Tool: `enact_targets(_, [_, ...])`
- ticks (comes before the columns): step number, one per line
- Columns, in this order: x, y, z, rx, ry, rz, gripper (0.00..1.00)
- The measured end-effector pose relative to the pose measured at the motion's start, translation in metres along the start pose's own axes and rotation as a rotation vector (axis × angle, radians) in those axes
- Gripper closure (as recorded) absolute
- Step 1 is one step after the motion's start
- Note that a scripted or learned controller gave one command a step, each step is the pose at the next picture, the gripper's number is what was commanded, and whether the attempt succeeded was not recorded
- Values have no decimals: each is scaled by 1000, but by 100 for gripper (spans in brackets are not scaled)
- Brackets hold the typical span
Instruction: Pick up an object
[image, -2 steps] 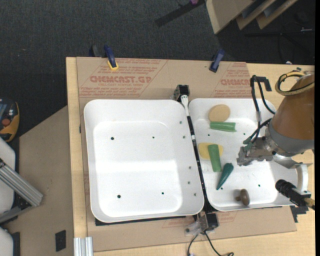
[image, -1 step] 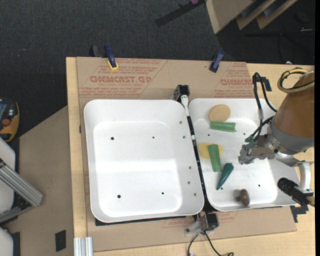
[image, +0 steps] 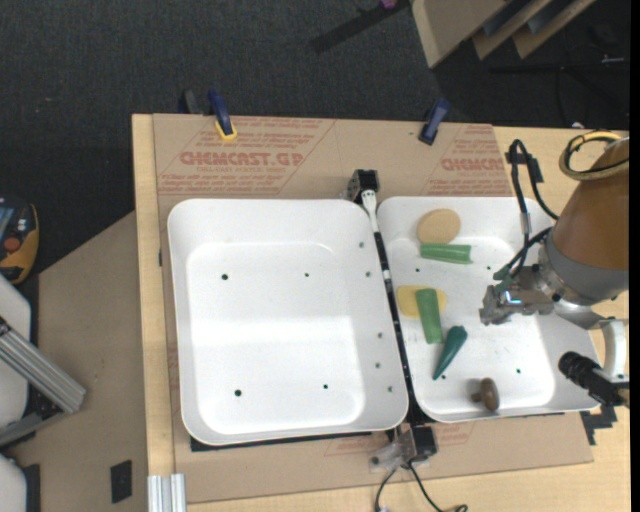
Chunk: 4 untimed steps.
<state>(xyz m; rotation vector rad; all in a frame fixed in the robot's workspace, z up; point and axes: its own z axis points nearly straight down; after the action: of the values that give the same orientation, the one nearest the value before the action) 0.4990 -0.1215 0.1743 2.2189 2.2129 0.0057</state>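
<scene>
Hovering over the right bin (image: 560, 395), my gripper (image: 497, 308) is sitting just right of the scattered objects, and I cannot tell how it is set. A green stick (image: 429, 315) is lying across a yellow block (image: 410, 299) to its left, with a dark teal cone (image: 449, 351) slanting just below them. A tan disc (image: 438, 226) and a green cylinder (image: 445, 253) are resting farther up, and a small brown lump (image: 486, 393) is lying near the bottom edge. The left bin (image: 270, 320) is sitting alongside.
</scene>
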Motion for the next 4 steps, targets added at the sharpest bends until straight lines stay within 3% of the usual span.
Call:
enact_targets(1, [76,-20,-11,11,8,-10,100])
enact_targets(2, [152,34,-10,4,6,-12,100])
enact_targets(3, [154,7,-87,3,4,-5,100])
enact_targets(4, [185,2,-154,0,5,-8,100])
